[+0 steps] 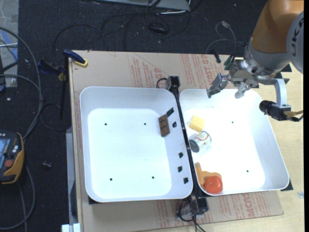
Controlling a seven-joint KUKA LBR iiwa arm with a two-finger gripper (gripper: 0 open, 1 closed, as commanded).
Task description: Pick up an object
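My gripper (227, 88) hangs over the far edge of the right bin (260, 144), open, with nothing between its two fingers. Below it, along that bin's left side, lie a yellow block (197, 123), a small clear cup with a metal rim (199, 142) and a red-orange toy (211, 181) in the near left corner. A brown bar (164, 126) rests against the right wall of the left bin (125, 144). The gripper is well above and apart from all of these.
A black divider strip (182, 139) with clips runs between the two bins. Cables and a blue-yellow clamp (75, 58) lie past the board's far left corner. An orange-black device (10, 158) sits at the left edge.
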